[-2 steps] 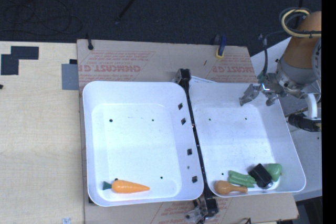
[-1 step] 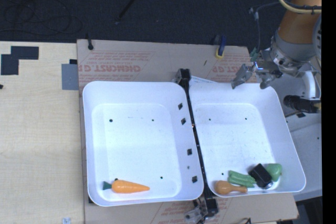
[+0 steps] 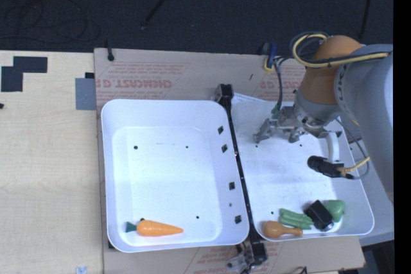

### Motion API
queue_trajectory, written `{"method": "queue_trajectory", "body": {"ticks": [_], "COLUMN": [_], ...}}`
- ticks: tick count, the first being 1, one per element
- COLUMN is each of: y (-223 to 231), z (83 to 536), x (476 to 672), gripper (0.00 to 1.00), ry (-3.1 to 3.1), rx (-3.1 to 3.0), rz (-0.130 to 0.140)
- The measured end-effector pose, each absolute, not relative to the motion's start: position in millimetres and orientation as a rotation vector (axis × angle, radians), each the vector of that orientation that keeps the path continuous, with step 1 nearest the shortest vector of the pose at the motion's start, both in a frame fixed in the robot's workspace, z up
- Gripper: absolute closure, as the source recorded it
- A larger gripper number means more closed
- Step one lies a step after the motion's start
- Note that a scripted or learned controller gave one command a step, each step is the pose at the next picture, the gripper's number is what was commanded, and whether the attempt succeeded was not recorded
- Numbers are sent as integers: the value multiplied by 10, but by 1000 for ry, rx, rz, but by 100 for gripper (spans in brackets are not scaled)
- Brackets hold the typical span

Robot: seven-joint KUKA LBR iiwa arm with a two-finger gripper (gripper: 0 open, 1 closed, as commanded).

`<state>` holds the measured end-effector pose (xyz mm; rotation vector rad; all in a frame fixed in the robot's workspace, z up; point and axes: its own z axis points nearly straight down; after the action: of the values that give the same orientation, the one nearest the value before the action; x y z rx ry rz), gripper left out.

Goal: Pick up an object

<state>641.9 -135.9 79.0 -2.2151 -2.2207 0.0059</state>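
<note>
My gripper (image 3: 277, 133) hangs low over the far part of the right bin (image 3: 282, 170), its grey fingers (image 3: 262, 135) spread open with nothing between them. An orange carrot with a green top (image 3: 159, 228) lies in the near-left corner of the left bin (image 3: 122, 138). At the near edge of the right bin sit a tan-orange pear-shaped toy (image 3: 280, 230), a green pod-like toy (image 3: 295, 218), a black block (image 3: 319, 215) and a light green piece (image 3: 334, 207). The gripper is well away from all of them.
A black divider strip (image 3: 232, 163) runs between the two bins. The grey arm with its orange band (image 3: 331, 67) and yellow cable fills the right side above the right bin. A black cable plug (image 3: 324, 165) hangs from the arm over that bin. Cardboard lies under the bins.
</note>
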Motion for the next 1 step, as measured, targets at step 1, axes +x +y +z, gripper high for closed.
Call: {"method": "queue_trajectory", "body": {"ticks": [1], "y": [-953], "z": [1765], "x": [6460], "gripper": [0], "ry": [-2229], "rx": [-2220], "rz": [-8]}}
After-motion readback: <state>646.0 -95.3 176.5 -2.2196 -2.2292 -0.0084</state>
